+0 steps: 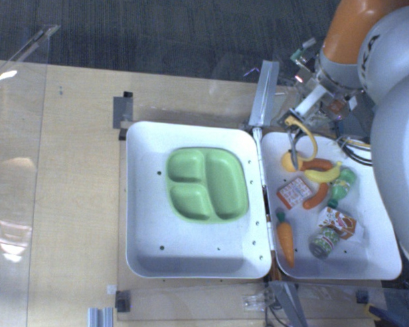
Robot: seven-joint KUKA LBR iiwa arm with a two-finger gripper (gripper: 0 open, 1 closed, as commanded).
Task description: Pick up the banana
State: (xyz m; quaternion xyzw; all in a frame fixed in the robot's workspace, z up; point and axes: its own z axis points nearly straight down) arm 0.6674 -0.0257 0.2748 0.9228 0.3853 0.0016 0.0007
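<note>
The banana (323, 174) is yellow and lies in the right bin (378, 263), near its far middle, resting against an orange-red sausage-shaped toy (318, 163). My gripper (296, 122) hangs over the bin's far left corner, up and to the left of the banana and apart from it. A thin yellow curved strip (311, 140) arcs down from the gripper toward the banana; I cannot tell what it is. The grey arm with its orange band (350, 27) comes in from the upper right.
The right bin also holds a small yellow-orange fruit (289, 160), a red-and-white box (294, 193), a red pepper-like toy (315, 196), a green item (342, 184), a printed pouch (329, 234) and a carrot (285, 243). The left bin (148, 251) holds a green divided plate (207, 183).
</note>
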